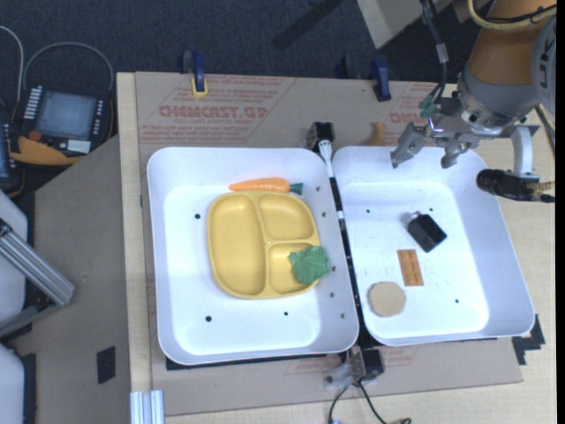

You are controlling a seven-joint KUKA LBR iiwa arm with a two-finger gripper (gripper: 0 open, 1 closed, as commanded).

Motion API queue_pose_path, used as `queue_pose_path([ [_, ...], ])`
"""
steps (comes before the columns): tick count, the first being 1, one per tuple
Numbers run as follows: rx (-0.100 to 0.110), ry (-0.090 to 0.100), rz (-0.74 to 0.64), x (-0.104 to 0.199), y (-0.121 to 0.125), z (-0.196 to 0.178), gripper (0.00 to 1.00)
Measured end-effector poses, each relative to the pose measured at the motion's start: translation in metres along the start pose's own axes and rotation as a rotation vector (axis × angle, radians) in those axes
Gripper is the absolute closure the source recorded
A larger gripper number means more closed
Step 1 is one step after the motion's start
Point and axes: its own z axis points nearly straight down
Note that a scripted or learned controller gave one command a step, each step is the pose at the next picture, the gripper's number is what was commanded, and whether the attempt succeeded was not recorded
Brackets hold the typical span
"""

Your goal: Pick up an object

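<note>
The bench (265, 95) carries two white bins side by side. The left bin (177, 325) holds a yellow divided plate (238, 237), an orange carrot (259, 185) along the plate's far edge, and a green leafy piece (309, 264) in the plate's near right compartment. The right bin (494, 263) holds a black block (426, 231), a tan disc (387, 299) and a small brown rectangular piece (410, 268) between them. The jaws (431, 151) stand wide and hold nothing, above the right bin's far edge, well apart from the three objects.

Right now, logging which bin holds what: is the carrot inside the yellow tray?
No, the carrot lies on the left bin's floor, along the yellow tray's far edge.
</note>
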Motion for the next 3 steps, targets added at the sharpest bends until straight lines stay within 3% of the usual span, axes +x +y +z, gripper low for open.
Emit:
queue_pose_path([
  [1,-0.014,-0.002,-0.002,0.0,0.002,-0.009,0.0],
  [3,-0.009,-0.001,-0.001,-0.009,0.01,0.113,0.0],
])
